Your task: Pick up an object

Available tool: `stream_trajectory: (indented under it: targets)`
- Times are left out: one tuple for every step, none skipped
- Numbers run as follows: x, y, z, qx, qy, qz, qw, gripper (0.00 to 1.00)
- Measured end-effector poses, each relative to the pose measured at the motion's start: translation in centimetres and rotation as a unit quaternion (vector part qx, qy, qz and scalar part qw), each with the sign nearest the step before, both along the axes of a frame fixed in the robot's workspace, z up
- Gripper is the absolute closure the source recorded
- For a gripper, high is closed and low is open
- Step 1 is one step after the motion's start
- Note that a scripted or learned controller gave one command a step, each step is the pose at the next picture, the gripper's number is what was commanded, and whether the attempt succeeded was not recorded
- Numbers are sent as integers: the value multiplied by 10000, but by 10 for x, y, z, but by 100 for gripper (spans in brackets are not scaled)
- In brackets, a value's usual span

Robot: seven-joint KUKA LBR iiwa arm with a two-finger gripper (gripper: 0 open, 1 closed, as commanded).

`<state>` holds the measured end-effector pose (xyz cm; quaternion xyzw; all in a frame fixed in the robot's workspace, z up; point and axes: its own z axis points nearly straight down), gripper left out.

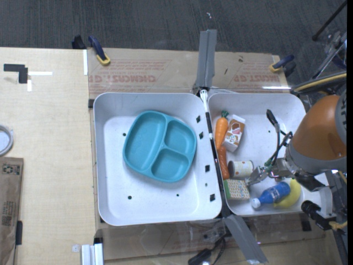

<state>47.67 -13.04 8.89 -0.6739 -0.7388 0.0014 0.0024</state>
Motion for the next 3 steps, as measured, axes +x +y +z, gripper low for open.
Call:
stream_trajectory:
  targets:
    - [0, -1, 7, 4, 14, -26, 10000, 100]
    - [32, -38, 104, -15, -4, -746, 9972, 100]
    - [32, -38, 104, -14, -3, -745, 9972, 0]
